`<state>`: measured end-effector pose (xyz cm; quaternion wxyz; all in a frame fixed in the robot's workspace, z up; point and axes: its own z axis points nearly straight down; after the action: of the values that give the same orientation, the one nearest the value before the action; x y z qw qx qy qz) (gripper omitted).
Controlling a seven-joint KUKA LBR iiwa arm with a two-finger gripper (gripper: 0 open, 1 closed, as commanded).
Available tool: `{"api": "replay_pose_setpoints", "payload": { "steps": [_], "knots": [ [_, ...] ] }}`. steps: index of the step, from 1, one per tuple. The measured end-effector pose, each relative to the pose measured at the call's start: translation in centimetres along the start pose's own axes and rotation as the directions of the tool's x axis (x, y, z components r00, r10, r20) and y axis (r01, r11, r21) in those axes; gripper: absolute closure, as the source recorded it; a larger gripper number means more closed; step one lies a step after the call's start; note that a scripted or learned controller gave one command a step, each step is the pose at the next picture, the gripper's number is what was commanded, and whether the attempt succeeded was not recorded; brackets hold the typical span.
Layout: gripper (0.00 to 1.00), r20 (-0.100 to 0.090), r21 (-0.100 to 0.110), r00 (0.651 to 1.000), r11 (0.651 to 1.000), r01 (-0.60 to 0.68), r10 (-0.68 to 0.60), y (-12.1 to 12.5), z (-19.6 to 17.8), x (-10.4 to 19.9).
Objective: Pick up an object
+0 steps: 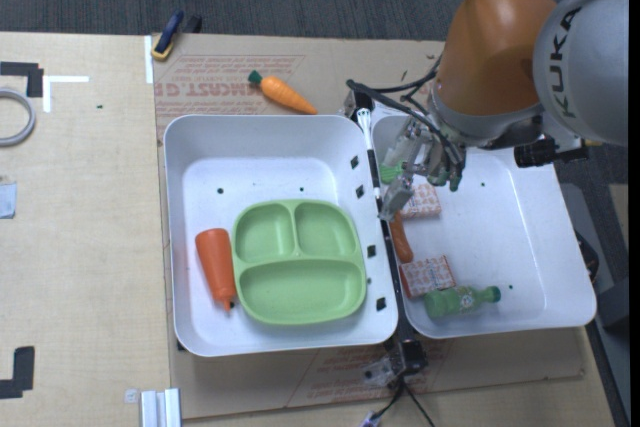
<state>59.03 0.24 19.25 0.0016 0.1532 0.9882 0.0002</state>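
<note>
My gripper [408, 177] hangs low over the left part of the right bin [520, 245], close to the wall between the two bins. Just below it lies a red-and-white patterned packet [426, 202]. A brown sausage [400, 240] lies along the bin's left wall, a little nearer than the gripper. Further forward are a second patterned packet [428, 273] and a green bottle [460, 300] on its side. Nothing can be seen held in the gripper.
The left bin [200, 165] holds a green divided plate [298, 261] and an orange-red carrot-like piece [215, 265]. A carrot [283, 93] lies on the cardboard behind the bins. The arm's orange band [490, 45] overhangs the right bin's back.
</note>
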Motion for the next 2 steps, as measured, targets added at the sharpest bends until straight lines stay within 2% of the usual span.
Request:
{"api": "replay_pose_setpoints", "payload": {
  "steps": [2],
  "knots": [
    [0.00,0.000,0.000,1.000,1.000,0.000,0.000,0.00,0.00,0.00]
  ]
}}
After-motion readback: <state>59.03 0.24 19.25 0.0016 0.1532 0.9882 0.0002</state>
